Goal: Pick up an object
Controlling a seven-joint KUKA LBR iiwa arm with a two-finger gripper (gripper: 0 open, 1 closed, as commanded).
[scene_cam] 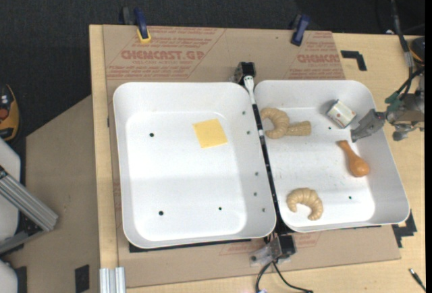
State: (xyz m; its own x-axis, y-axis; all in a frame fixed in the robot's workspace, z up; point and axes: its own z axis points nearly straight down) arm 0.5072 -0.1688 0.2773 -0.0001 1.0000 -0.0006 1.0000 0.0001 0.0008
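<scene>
We see the fingers [368,126] at the far right rim of the right bin [388,180], low and angled inward; whether they are wide or narrow we cannot tell, and nothing shows between them. Just beside them, toward the bin's back, lies a small white block [341,113], and just in front of them the orange drumstick-shaped toy [354,160]. Farther from the fingers, toward the middle divider, sits a Y-shaped pastry [283,124], and near the front edge a croissant [305,202]. Well apart, across the divider, a yellow square [210,133] lies flat in the left bin [135,204].

We judge the things lie scattered so that any one may be taken singly. The block and the orange toy are the likeliest targets, being nearest. Both bins rest on the desk [223,48], which is held by clamps [142,23], presumably to keep it from shifting.
</scene>
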